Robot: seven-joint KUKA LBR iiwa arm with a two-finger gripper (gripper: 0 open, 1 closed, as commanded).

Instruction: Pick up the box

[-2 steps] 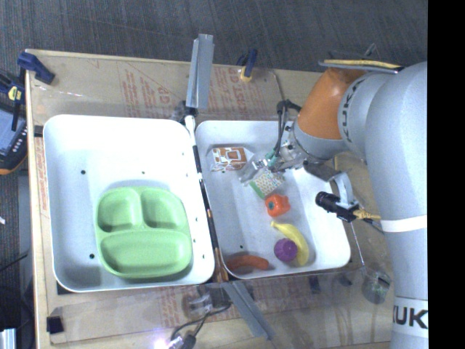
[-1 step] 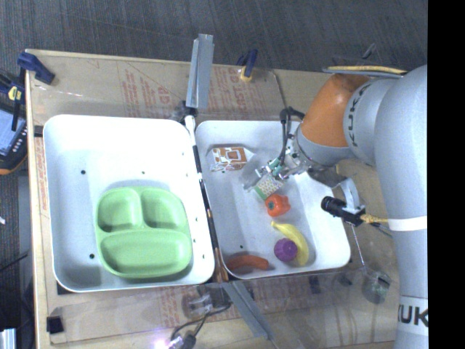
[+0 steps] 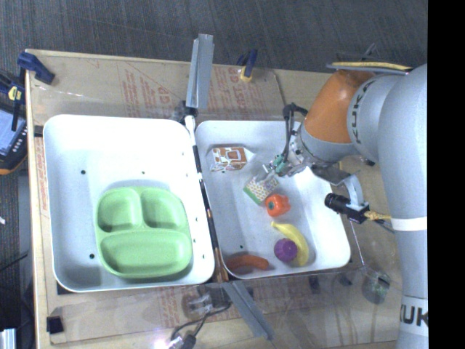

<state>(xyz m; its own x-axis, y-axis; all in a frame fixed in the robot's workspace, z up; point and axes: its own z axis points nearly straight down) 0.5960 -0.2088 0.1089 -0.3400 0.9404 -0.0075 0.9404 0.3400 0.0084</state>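
grey arm (image 3: 396, 158) enters right of frame; gripper (image 3: 280, 164) sits just upper right of the patterned box (image 3: 261, 190), which lies tilted mid right bin (image 3: 218, 133). finger state: cannot tell.

- Light was even and fairly bright, coming from overhead.
- The white bins (image 3: 123, 133) glared slightly, with soft shadows inside their walls.
- Toward six o'clock, detail was blurred and grainy.
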